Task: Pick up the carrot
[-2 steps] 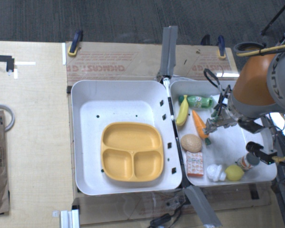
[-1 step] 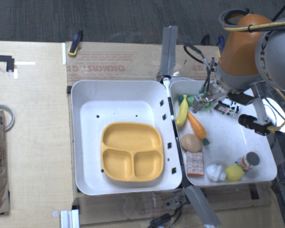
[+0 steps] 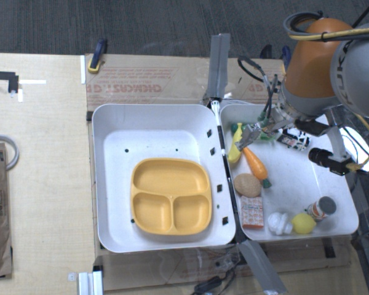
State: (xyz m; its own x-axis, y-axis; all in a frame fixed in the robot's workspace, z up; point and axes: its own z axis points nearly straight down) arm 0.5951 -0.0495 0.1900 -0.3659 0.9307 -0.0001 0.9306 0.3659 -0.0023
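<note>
fingers of the grey arm's gripper hover at the far left of the right bin; whether they are spread or closed cannot be told. just below them the carrot lies tilted on the bin floor, beside a banana and a potato. a yellow divided plate sits in the left bin.

Orange carrot — lying slantwise in the right bin's upper-left part, green end lower-right
</note>
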